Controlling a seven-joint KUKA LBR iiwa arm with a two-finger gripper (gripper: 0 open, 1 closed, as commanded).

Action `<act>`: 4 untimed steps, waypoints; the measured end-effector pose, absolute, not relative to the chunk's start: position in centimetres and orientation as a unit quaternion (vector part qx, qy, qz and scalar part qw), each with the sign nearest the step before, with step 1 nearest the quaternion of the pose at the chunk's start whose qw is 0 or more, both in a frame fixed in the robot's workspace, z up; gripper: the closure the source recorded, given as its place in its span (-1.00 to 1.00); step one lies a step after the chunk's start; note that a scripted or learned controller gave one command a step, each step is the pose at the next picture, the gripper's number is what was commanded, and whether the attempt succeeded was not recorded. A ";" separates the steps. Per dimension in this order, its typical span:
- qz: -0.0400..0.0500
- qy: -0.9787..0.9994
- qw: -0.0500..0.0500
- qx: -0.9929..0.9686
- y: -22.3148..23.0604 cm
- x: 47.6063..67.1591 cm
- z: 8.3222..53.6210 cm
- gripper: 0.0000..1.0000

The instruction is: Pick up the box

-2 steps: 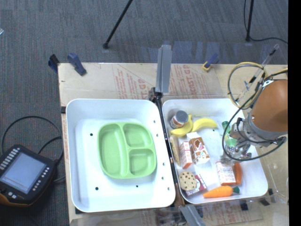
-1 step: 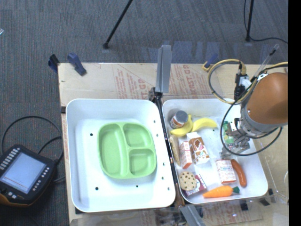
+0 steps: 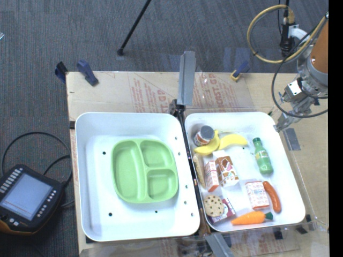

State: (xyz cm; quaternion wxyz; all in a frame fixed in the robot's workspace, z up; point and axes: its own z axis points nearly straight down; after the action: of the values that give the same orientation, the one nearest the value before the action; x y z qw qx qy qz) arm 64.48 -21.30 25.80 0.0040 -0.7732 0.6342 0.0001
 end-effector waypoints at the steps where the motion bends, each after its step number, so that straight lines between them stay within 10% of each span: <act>1: -0.002 0.233 0.004 -0.972 -19.2 61.8 31.1 1.00; 2: -0.004 0.165 0.005 -0.986 -20.1 62.9 43.2 1.00; 4: -0.013 0.154 0.017 -0.988 -18.6 63.7 45.0 1.00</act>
State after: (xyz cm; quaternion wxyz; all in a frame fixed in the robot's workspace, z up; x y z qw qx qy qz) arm 63.75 -18.55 45.01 0.0173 -0.9879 0.1538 -0.0131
